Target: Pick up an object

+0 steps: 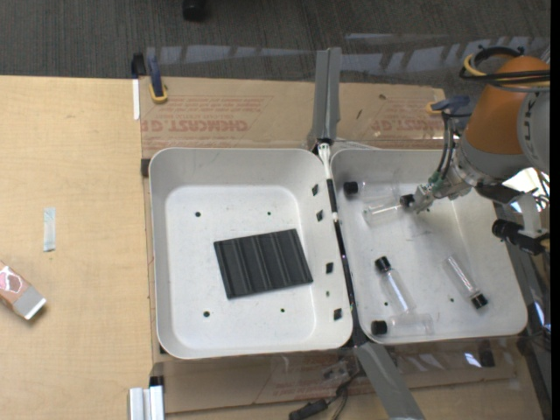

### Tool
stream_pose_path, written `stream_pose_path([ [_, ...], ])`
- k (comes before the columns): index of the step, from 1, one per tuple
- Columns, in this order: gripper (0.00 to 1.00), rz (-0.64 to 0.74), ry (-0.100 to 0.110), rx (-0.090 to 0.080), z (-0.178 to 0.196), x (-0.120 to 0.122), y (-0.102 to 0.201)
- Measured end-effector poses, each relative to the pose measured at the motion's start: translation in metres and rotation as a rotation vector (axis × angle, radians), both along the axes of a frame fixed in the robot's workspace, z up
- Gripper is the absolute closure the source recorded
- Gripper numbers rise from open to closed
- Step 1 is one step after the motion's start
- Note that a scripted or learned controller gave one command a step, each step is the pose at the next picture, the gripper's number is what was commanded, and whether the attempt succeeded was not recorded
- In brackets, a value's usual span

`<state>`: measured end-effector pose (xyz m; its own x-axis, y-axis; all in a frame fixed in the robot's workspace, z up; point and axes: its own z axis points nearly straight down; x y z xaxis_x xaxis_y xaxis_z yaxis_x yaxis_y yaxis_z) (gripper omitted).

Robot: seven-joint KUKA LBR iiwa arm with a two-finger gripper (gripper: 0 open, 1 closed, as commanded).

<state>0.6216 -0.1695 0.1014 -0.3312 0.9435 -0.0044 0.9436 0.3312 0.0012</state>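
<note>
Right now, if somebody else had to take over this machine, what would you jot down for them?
Gripper: low in the right white bin, near its back; I cannot tell if it grips anything.
Things: clear plastic tubes with black caps lie in the right bin, one mid-bin, one at the right, one by the gripper. A dark ribbed mat lies in the left white bin.
Done: nothing visibly lifted.
Left: pick one object.

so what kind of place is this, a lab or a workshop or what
Most likely a robotics lab: a robot arm reaches over two white bins on a cardboard-covered bench, with clear tubes as grasp objects.
</note>
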Motion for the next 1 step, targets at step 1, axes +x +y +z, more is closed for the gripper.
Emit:
stream_pose_path([
  [1,0.00,0.000,0.000,0.000,0.0000,0.0000,0.0000],
])
